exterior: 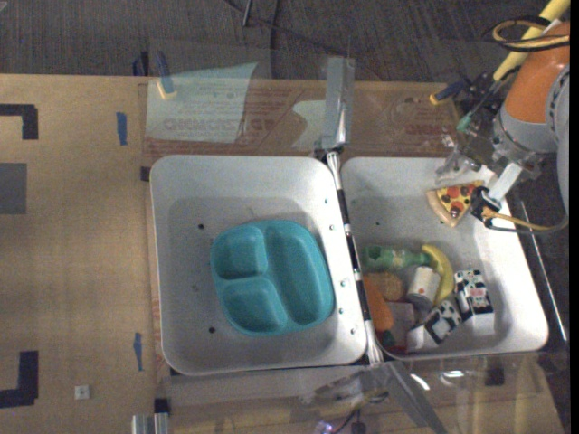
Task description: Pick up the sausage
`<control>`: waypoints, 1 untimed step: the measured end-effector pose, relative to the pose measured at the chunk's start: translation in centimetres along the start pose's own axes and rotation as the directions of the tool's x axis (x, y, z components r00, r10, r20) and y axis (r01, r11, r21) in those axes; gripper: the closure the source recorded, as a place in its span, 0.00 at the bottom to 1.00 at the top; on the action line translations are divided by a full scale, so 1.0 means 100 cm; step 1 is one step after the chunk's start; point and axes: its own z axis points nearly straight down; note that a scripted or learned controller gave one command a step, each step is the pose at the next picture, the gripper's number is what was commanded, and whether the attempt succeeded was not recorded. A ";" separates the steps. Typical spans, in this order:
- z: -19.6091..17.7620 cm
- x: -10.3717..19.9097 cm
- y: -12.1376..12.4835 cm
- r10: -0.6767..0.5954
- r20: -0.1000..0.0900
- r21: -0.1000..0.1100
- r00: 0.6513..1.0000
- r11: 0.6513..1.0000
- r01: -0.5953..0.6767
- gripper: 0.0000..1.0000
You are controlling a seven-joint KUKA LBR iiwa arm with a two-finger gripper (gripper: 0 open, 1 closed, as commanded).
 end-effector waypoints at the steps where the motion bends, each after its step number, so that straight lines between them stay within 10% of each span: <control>1: 0.039 0.006 -0.007 0.294 0.009 0.016 0.956 0.956 -0.294 0.00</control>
